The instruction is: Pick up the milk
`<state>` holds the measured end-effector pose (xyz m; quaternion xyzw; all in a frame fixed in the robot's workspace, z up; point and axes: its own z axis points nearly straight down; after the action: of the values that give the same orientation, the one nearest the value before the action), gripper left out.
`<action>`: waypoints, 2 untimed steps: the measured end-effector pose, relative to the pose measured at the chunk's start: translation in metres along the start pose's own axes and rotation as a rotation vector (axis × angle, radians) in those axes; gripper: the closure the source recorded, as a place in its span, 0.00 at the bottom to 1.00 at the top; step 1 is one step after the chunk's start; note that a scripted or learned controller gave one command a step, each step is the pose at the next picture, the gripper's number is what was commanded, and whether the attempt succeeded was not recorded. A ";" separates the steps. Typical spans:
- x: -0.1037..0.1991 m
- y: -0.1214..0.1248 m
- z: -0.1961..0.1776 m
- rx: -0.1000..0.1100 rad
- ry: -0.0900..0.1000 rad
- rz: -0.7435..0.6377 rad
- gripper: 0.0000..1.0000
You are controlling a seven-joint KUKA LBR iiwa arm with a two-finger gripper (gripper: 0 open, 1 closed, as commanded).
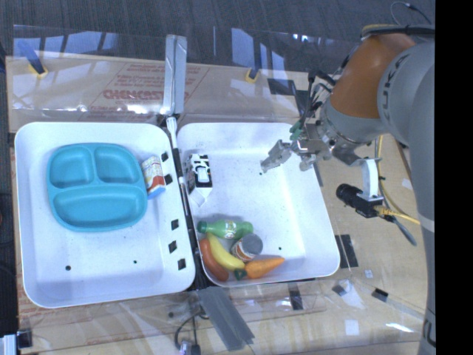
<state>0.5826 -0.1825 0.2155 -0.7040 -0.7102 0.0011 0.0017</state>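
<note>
My end effector [272, 158] hangs over the upper middle of the right bin [303, 198], reaching in from the right. No object sits between its tips. Whether it is released or clenched I cannot tell from this slant.

The milk [199, 172], a small black-and-white carton, lies in the right bin hard against its left wall, near the upper left corner. It is well apart from my end effector, with bare bin floor between them.

At the lower left of the right bin there is a cluster of items packed close together: a green bottle [225, 228], a banana [222, 252], a can [250, 246] and a carrot [263, 266]. The banana lies below the bottle, the can just to its right, and the carrot at the cluster's lower right, near the bin's front rim.

The left bin [89, 265] holds a blue tray [96, 186] with three compartments, set in its upper half. A small red-and-white carton [153, 175] lies just beside the tray's right edge, close to the bin's right wall.

Both bins sit side by side on the worktop [377, 272], their inner walls touching.
</note>
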 end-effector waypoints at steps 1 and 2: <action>0.001 0.001 -0.010 0.001 0.001 -0.006 1.00; 0.001 0.001 -0.010 0.001 0.001 -0.006 0.00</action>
<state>0.5832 -0.1814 0.2254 -0.7020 -0.7122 0.0013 0.0024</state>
